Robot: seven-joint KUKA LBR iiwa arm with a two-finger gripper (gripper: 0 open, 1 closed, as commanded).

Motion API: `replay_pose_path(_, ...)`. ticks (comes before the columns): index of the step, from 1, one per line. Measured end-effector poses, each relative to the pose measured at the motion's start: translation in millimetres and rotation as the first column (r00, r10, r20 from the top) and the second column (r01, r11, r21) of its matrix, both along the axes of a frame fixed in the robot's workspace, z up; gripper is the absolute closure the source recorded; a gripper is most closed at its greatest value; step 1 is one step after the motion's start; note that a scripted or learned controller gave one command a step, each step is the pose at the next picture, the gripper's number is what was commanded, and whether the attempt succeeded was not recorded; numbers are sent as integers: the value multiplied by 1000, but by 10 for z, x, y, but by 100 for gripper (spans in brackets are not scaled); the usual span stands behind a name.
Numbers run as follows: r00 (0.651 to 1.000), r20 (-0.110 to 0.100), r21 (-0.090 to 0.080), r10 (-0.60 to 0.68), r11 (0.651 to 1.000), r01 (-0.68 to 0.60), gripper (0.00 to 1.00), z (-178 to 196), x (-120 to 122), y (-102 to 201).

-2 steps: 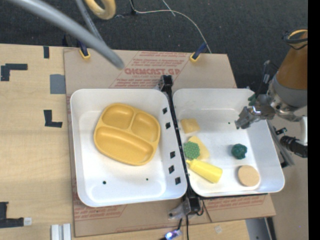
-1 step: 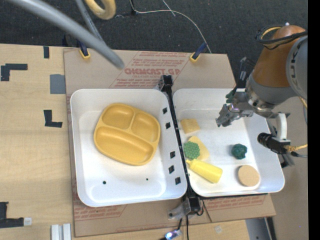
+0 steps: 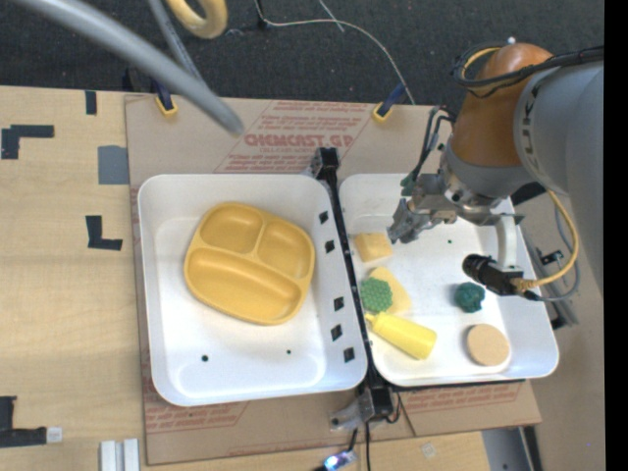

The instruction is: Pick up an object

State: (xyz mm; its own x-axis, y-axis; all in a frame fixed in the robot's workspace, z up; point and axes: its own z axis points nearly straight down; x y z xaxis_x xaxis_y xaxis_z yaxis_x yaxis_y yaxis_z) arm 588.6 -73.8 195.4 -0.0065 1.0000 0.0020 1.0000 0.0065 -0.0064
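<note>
My gripper [image 3: 404, 228] hangs over the upper left part of the right bin [image 3: 530, 356], its dark fingers pointing down and left, with nothing seen between them. Just below and left of it lies a pale yellow block [image 3: 372, 247]. Further down are a green broccoli piece [image 3: 376, 294] on a pale yellow slice, and a yellow cylinder [image 3: 401, 335]. A dark green ball-like object [image 3: 470, 296] and a tan round disc [image 3: 487, 344] lie toward the bin's right side.
The left bin [image 3: 167, 361] holds a yellow divided plate [image 3: 250, 261]. A black divider [image 3: 339, 263] runs between the bins. The grey arm with its orange band [image 3: 496, 106] crosses the right bin's upper right. A black cable part [image 3: 491, 271] hangs beside the gripper.
</note>
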Motion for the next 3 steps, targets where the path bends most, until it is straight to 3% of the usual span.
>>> replay_pose_path(3,1000,3,-1,0,1000,0,100,255,623,1556)
